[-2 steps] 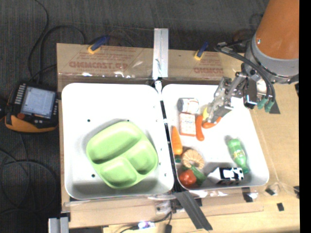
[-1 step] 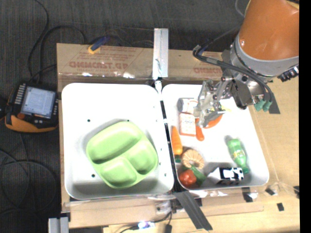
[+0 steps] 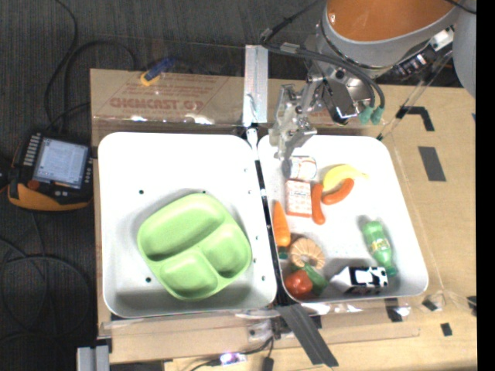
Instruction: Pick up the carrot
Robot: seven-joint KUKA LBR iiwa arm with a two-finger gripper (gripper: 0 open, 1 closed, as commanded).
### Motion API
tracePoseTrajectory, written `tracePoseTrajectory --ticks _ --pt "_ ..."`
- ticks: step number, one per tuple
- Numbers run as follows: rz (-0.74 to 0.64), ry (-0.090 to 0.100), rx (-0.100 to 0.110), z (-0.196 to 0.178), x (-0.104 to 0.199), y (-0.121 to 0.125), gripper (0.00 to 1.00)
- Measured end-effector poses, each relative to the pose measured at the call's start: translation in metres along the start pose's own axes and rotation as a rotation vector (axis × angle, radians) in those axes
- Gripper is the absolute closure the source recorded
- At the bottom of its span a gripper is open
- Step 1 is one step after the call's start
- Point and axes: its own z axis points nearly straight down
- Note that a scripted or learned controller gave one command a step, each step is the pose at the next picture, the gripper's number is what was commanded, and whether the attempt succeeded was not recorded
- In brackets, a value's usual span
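The carrot (image 3: 281,223) is a short orange piece lying lengthwise against the left wall of the right bin (image 3: 402,207). My gripper (image 3: 288,147) hangs over the far left corner of that bin, well behind the carrot and apart from it. It looks open, with nothing between its metal fingers (image 3: 298,122). The grey and orange arm reaches in from the upper right.
Near the carrot lie a small printed box (image 3: 298,197), two red-orange sausages (image 3: 316,202) (image 3: 337,191), a yellow banana (image 3: 339,175), a shell-like bun (image 3: 304,250), a red tomato (image 3: 298,284), a green bottle (image 3: 377,244) and a cow toy (image 3: 365,277). A green divided plate (image 3: 193,243) fills the left bin (image 3: 124,161).
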Motion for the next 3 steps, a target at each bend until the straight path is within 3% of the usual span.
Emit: tracePoseTrajectory --ticks 1,2,3 --pt "0.023 0.001 0.0 0.0 0.045 -0.058 1.0" --pt "-0.167 0.001 0.001 0.0 0.075 -0.091 1.0" --pt "-0.463 -0.001 -0.003 0.0 0.062 -0.005 1.0"
